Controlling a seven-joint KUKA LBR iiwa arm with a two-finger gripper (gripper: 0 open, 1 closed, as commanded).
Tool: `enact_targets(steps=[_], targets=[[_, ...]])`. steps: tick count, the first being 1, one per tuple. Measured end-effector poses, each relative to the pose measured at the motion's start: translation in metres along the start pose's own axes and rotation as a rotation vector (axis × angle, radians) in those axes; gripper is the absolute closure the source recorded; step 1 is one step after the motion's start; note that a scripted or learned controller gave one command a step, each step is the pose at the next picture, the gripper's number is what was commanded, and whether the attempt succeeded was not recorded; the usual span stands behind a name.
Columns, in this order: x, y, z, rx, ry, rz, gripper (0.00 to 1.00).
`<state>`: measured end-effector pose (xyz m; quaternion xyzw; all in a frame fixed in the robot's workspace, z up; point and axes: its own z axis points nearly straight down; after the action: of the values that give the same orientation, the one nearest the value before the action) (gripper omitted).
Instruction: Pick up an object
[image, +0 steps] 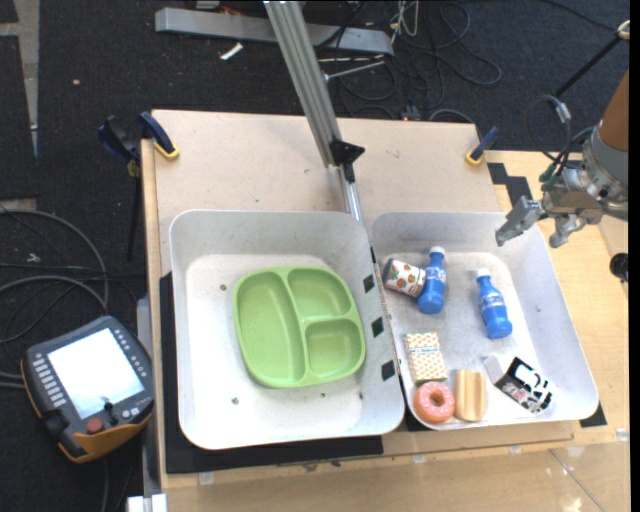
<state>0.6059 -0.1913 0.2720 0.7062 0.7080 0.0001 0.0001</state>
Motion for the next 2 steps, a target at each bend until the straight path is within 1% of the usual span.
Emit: enact_targets(steps=[1,2], targets=[[0.0,0.0,0.0,0.0,-0.001,-0.001,0.0],[-0.003,-0.001,0.064,0.006,0.001,0.003,0.0]])
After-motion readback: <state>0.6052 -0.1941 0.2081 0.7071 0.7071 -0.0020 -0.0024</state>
